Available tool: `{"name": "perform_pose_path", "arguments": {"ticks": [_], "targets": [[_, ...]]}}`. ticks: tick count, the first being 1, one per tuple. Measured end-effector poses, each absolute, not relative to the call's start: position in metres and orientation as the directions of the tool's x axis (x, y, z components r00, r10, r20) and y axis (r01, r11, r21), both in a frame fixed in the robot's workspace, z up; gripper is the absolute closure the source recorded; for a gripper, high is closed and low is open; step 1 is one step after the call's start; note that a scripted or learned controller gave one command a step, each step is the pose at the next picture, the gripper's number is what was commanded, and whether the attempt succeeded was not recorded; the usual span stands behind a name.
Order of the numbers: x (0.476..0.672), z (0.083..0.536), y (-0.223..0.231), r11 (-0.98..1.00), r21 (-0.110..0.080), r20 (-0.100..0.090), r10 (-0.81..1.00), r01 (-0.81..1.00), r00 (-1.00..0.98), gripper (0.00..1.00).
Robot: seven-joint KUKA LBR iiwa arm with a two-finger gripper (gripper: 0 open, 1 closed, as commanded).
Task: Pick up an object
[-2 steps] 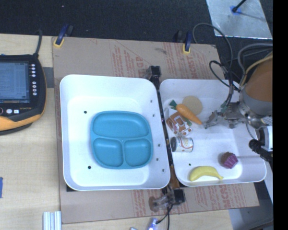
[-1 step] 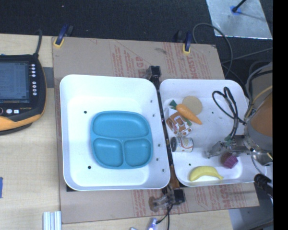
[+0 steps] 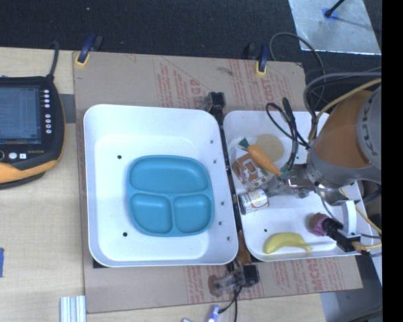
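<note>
A carrot [image 3: 262,158], a small printed packet [image 3: 248,172] and a silvery can [image 3: 252,199] lie clustered in the right white bin [image 3: 282,240], just left of the pincer [image 3: 290,180], whose tips hide under cables; whether it is open or closed cannot be told. A banana [image 3: 287,243] lies below it, a purple object [image 3: 318,223] lower right. For a clean pick, it should probably drop squarely over one item clear of its neighbours. Far left, the other bin [image 3: 107,180] holds a blue divided plate [image 3: 169,194]. The packet's print and the red lettering on the cardboard [image 3: 181,79] are too small to read.
</note>
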State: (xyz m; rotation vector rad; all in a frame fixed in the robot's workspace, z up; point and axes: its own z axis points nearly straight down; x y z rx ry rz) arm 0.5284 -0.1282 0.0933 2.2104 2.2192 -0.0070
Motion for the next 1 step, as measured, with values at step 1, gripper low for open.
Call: {"name": "perform_pose_path", "arguments": {"ticks": [1], "targets": [[0.4753, 0.0915, -0.1754, 0.001, -0.003, -0.001, 1.000, 1.000, -0.001, 0.00]]}}
